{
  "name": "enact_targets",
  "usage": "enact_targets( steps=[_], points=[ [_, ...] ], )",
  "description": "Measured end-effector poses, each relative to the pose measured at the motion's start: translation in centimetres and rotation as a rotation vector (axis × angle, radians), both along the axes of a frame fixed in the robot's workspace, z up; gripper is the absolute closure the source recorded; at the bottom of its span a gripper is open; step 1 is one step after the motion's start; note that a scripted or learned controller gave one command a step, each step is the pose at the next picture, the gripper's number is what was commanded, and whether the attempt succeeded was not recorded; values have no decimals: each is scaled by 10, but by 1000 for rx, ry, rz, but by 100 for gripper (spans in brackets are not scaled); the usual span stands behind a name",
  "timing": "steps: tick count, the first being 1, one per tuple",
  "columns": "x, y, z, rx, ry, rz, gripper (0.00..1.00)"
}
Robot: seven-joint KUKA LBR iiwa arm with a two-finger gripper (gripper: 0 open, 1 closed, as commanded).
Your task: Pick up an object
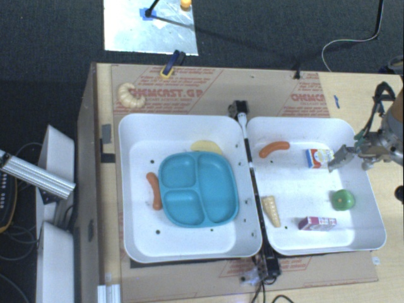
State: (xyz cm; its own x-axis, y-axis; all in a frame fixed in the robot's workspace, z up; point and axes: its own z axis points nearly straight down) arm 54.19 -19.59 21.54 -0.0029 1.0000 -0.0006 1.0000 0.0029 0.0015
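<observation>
Going left to right, we see a blue divided plate point(199, 189) and a sausage point(154, 190) in the left bin point(136, 134). In the right bin point(372, 229) lies our likely target, the small white and blue carton point(319, 157), at about 1 o'clock. The end effector point(338, 157) sits just beside it; we cannot tell its state. We judge the carton light, crushable, best gripped across its flat sides.

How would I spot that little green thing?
Look in the right-hand white bin, near its right wall. The green ball lies there, below the small blue-and-white carton and above the dark red carton. It alone is round and green.
</observation>
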Motion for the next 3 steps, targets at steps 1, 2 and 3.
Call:
enact_targets(
  steps=[1, 2, 3],
  points=[
    [5, -10, -127, 1, 3, -2, 0],
    [100, -10, -130, 0, -3, 2, 0],
    [106, -11, -70, -1, -4, 2, 0]
  ],
)
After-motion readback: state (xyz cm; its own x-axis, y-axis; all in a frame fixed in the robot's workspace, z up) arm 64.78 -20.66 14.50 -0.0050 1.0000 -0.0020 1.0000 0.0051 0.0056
